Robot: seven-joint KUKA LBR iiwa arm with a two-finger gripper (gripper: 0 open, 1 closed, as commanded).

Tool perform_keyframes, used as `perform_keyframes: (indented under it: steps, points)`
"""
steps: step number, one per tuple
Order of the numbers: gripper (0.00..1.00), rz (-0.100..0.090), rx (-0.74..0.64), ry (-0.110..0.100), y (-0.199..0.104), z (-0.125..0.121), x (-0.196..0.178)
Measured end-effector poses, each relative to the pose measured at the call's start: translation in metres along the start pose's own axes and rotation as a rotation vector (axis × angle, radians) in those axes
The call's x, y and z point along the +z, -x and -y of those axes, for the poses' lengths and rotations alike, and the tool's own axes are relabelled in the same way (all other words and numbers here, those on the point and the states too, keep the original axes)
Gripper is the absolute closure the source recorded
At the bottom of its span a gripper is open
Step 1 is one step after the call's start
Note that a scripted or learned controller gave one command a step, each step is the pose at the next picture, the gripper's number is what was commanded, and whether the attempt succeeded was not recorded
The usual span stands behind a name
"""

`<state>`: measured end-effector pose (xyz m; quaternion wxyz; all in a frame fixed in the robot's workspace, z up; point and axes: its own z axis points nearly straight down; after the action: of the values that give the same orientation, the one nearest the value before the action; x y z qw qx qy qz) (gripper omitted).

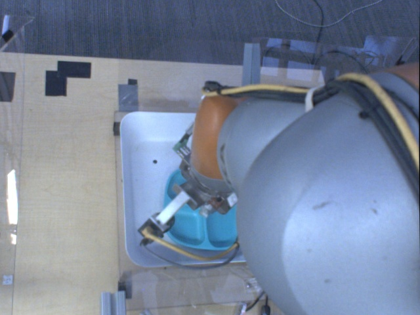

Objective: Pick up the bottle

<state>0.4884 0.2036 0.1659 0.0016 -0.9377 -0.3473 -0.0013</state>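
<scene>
Grey robot arm (328, 195) with orange band: its bulk covers the right side of the shallow white plastic bin (141, 146). The gripper (209, 201) hangs over a blue moulded plastic tray (197, 233), itself partly hidden; whether it is released or clenched cannot be told. Bottle — its place, long axis and heading cannot be made out.

Arm (315, 195) over blue tray (197, 233) in bin (139, 169)

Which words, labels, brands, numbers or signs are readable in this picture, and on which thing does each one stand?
None can be read. The blue compartment tray, the white bin and the grey arm bear no print; the black patches on the bench are plain shapes, not letters.
</scene>
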Motion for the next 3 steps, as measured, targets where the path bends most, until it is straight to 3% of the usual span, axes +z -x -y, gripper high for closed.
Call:
perform_keyframes:
  steps: [1, 2, 3]
  points:
    - [1.0, 0.001, 0.176, 0.001, -0.052, -0.005, 0.04]
    - [1.0, 0.0, -0.083, 0.004, 0.005, -0.06, -0.067]
    - [1.0, 0.0, -0.092, 0.004, -0.067, -0.023, -0.118]
